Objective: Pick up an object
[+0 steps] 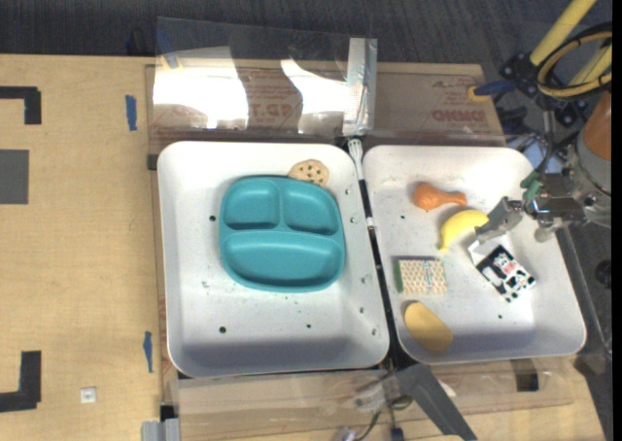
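Note:
The right bin (554,332) holds several small objects. An orange drumstick-shaped toy (435,197) lies at the back, with a yellow banana (459,226) just in front of it. A checked square wafer (422,276) sits near the middle and a tan oval piece (428,324) near the front. At the right lies a white packet with black print (503,269). My gripper (507,214) reaches in from the right, low over the bin between the banana and the white packet, right beside the banana's right end. Nothing shows in its grasp.
The left bin (185,313) carries a teal divided plate (282,233) and a round cookie (310,173) behind it. A clear plastic sheet (262,89) stands behind the bins. Yellow and black cables (564,31) hang at the upper right.

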Action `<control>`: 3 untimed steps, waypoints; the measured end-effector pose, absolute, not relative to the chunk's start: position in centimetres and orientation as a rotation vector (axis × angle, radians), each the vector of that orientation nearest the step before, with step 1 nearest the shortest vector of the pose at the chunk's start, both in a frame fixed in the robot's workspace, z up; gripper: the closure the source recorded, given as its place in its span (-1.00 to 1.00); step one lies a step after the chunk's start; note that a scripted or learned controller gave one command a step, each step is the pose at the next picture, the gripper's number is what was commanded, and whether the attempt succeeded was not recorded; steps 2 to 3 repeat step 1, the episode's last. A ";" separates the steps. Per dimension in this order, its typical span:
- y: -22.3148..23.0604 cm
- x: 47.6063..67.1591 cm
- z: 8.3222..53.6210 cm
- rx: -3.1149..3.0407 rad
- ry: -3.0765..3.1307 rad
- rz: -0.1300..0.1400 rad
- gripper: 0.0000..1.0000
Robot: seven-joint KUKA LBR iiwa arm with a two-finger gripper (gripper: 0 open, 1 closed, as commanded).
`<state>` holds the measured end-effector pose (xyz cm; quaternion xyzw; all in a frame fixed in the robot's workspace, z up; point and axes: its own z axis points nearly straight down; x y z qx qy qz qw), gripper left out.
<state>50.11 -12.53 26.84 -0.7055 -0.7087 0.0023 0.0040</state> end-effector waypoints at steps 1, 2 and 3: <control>-18.4 51.9 12.9 -2.042 -2.390 0.000 -1.00; -18.4 51.9 12.9 -2.042 -2.390 0.000 -1.00; -18.4 51.9 12.9 -2.042 -2.390 0.000 -1.00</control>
